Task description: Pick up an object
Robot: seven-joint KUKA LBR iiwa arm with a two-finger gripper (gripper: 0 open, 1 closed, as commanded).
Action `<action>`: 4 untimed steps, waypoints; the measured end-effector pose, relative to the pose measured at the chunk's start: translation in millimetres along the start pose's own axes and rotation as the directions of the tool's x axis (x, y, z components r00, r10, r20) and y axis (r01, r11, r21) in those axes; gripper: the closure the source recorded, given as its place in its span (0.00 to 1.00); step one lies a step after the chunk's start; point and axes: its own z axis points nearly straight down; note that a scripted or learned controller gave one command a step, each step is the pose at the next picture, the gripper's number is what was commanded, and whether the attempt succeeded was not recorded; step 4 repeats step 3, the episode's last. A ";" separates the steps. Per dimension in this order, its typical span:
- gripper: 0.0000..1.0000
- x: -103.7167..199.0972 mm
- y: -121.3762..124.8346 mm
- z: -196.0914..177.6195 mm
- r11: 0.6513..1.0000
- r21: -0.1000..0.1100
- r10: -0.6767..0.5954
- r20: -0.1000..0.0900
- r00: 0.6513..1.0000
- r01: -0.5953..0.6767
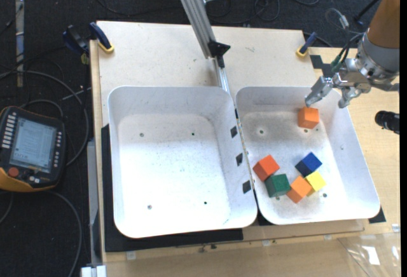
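Note:
My gripper (pixel 331 98) hangs over the right bin's (pixel 351 142) far right corner, open, its two grey fingers spread with nothing between them. An orange cube (pixel 308 117) lies alone just below and left of the left fingertip, apart from it. Nearer the front of the same bin sits a cluster: an orange cube (pixel 266 167), a green cube (pixel 277 185), another orange cube (pixel 299 189), a yellow cube (pixel 315 181) and a blue cube (pixel 308 162).
The left bin (pixel 121 161) lies beside the right one, a raised rim between them. A slanted metal pole (pixel 194 6) crosses behind the bins. A teach pendant (pixel 30 147) lies off the bench at left.

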 end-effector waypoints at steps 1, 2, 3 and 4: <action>0.00 2.1 28.8 133.1 1.000 -0.026 0.007 0.009 1.000 -0.006; 1.00 2.0 29.9 123.6 1.000 -0.030 0.003 0.013 1.000 -0.003; 1.00 33.7 25.7 99.3 1.000 -0.009 0.002 0.002 1.000 -0.002; 1.00 33.7 25.7 99.3 1.000 -0.009 0.002 0.002 1.000 -0.002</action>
